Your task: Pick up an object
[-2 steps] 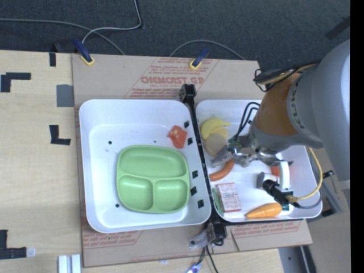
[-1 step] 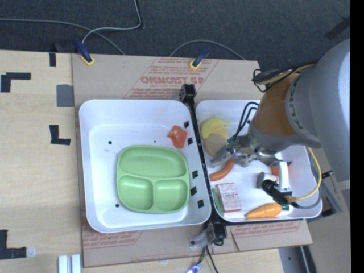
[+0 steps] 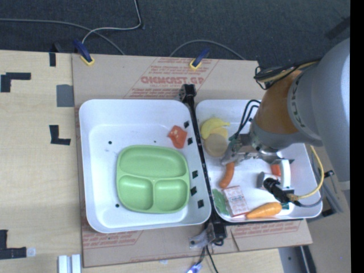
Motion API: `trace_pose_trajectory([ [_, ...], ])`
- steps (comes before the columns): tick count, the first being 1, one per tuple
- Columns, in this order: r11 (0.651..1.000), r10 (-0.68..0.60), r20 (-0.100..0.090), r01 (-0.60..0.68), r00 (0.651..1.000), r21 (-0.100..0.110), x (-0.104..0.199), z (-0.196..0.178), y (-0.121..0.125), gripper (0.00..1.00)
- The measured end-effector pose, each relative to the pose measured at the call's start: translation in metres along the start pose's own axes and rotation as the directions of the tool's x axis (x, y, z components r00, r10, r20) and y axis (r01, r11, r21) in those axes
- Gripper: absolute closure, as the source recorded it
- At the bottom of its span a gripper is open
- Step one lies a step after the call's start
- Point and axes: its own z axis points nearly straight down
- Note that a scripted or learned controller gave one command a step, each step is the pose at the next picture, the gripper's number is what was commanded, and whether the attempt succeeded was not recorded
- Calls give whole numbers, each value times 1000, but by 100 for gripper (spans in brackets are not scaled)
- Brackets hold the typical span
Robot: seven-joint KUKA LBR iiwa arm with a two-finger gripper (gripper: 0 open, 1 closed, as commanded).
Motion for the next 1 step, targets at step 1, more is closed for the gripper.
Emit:
trace_pose_trajectory([
  [1, 1000, -2, -4, 2, 1000, 3, 72, -89, 20, 100],
])
